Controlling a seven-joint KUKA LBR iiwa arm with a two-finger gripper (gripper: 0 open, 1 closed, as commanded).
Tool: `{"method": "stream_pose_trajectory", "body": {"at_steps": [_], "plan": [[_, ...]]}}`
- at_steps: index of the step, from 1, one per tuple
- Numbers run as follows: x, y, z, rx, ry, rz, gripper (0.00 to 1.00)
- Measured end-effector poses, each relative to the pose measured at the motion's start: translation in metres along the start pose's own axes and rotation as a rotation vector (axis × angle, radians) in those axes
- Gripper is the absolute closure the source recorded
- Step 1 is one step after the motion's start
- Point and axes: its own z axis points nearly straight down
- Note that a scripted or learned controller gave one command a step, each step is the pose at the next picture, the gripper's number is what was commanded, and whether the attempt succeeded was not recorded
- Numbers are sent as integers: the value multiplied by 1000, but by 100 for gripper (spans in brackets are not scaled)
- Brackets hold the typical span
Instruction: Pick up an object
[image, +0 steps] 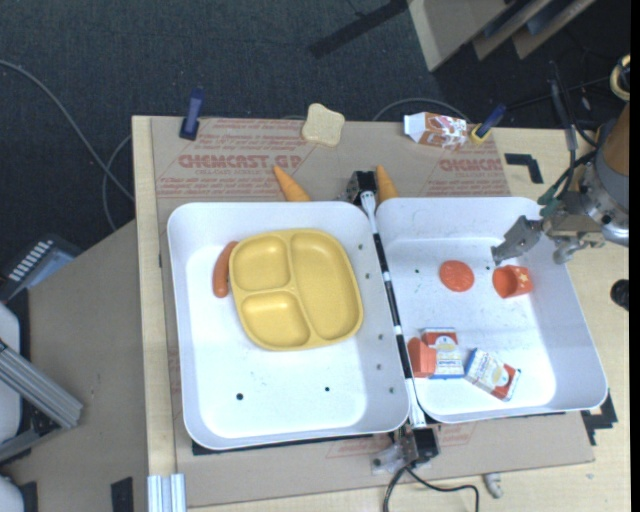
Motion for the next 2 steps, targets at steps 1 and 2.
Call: {"method": "stream_pose_trajectory", "body": {"at_steps": [1,2], "plan": [[1,71,91,1,0,-1,0],[16,64,180,3,1,0,0]]}}
